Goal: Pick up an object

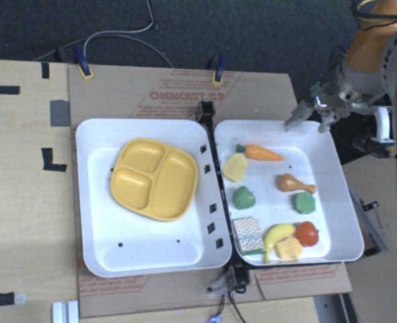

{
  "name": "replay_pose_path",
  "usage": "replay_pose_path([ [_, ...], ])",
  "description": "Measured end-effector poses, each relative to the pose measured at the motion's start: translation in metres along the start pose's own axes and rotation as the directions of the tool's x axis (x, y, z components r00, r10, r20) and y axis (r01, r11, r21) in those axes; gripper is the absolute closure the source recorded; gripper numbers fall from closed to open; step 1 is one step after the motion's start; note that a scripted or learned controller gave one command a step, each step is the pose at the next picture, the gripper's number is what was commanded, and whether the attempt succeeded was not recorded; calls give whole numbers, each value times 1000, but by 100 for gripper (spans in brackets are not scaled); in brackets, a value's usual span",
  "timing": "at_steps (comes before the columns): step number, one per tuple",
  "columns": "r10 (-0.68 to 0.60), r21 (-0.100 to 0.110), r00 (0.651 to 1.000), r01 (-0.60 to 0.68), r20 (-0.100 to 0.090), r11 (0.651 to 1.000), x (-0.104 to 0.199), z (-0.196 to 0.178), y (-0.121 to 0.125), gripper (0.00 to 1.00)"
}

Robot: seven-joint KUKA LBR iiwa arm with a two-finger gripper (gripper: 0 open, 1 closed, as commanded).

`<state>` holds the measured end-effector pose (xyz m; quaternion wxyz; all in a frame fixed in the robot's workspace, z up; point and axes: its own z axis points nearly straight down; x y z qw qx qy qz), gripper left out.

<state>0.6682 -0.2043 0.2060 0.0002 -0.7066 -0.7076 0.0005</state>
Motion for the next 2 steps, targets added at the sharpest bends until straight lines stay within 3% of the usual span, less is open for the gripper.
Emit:
replay_pose_path([
  [1, -1, -3, 1000, 1, 1, 1000, 29, 119, 1, 0],
  [2, 3, 0, 1000, -3, 3, 1000, -21, 96, -78, 0],
])
